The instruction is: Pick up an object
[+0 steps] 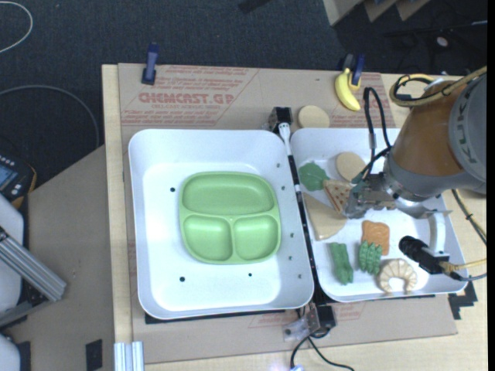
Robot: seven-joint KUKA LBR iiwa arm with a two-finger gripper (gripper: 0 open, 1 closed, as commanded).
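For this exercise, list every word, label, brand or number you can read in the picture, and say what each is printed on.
"CHEMCAST G P": large red print on the brown board behind the bins.
Smaller red lines above and below it: too blurred to read.
"KU": black letters on the grey arm, cut off by the picture's edge.

A green divided plate (230,216) lies in the left white bin (155,168) on a cardboard-covered table (201,95), above dark carpet (93,14).
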